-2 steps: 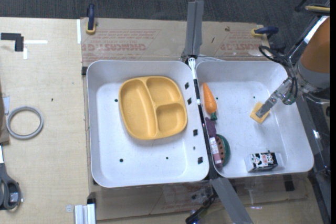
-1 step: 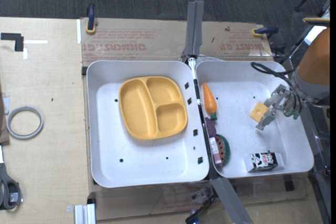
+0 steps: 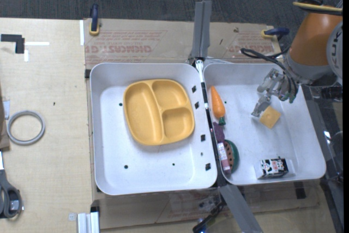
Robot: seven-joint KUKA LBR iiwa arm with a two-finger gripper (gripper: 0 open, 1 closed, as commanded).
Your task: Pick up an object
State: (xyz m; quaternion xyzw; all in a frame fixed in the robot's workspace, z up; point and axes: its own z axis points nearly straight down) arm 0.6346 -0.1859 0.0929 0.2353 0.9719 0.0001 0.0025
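Note:
My gripper (image 3: 261, 110) hangs low over the right bin (image 3: 305, 133), reaching in from the upper right. A yellow wedge-shaped block (image 3: 270, 118) lies on the bin floor right beside its tip, touching or nearly touching it. An orange carrot (image 3: 217, 102) lies against the bin's left wall. Below the carrot are a purple item (image 3: 220, 140) and a watermelon slice (image 3: 232, 155). A small black-and-white carton (image 3: 272, 167) sits near the front wall.
The left bin (image 3: 109, 161) holds a yellow divided plate (image 3: 159, 111). A grey divider bar (image 3: 202, 30) runs between the bins at the back. A roll of tape (image 3: 24, 127) and scissors (image 3: 10, 199) lie on the bench at the left.

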